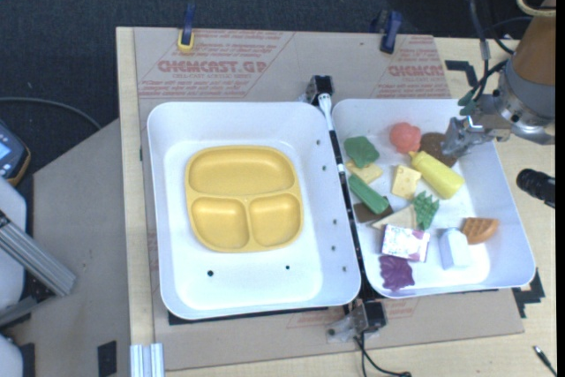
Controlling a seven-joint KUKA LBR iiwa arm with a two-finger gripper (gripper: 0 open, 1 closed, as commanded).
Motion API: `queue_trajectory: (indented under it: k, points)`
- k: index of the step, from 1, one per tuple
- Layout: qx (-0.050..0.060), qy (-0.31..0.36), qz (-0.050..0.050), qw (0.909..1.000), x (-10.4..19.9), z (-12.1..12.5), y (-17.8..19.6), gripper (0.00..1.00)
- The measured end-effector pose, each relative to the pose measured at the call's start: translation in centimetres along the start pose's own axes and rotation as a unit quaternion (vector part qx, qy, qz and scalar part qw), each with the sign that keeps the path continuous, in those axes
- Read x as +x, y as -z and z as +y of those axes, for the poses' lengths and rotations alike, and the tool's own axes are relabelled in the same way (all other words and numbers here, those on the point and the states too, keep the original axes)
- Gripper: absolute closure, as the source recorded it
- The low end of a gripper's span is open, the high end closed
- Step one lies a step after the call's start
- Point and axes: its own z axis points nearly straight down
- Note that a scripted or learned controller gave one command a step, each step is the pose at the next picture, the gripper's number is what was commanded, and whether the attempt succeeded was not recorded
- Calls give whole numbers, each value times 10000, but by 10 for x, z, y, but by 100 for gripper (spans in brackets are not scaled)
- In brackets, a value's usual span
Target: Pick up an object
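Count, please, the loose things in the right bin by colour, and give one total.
In the right bin:
Green: 3 (block, long piece, leafy piece)
Yellow: 2 (bottle-like piece, wedge)
Red: 1
Orange: 1
Purple: 1
Brown: 1
White or pale: 2 (printed card, small block)
Total: 11; pieces hidden underneath cannot be ruled out.

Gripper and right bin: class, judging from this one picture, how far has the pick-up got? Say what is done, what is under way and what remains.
Done: the arm has reached over the right bin, and the gripper is low at its far side, by the yellow piece and red ball. Under way: nothing visibly sits between its fingers. Left: grasping and lifting a toy. The yellow tray lies in the left bin.
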Motion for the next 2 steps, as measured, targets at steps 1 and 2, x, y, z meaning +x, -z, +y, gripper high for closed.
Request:
queue_trajectory:
  k: [1,2]
  points:
    - [18,17,13,10000,44,12,-7,100]
    - [38,21,24,10000,95,16,-10,100]
